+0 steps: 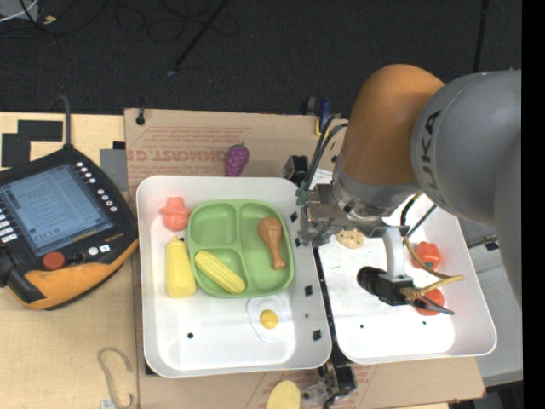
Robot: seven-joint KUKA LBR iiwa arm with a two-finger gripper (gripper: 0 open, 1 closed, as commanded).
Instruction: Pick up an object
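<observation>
Cardboard-topped desk, two white bins. Hand hangs over the divider, can't tell its grip state. Closest grab: cookie just right of it, in the right bin.

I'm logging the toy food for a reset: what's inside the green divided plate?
The green divided plate holds a corn cob in its lower-left compartment and a drumstick in the right one. The upper-left compartment looks bare.

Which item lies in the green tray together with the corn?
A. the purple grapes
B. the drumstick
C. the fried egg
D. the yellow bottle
B. The drumstick lies in the right compartment of the green tray, and the corn lies in its lower left compartment.
</observation>
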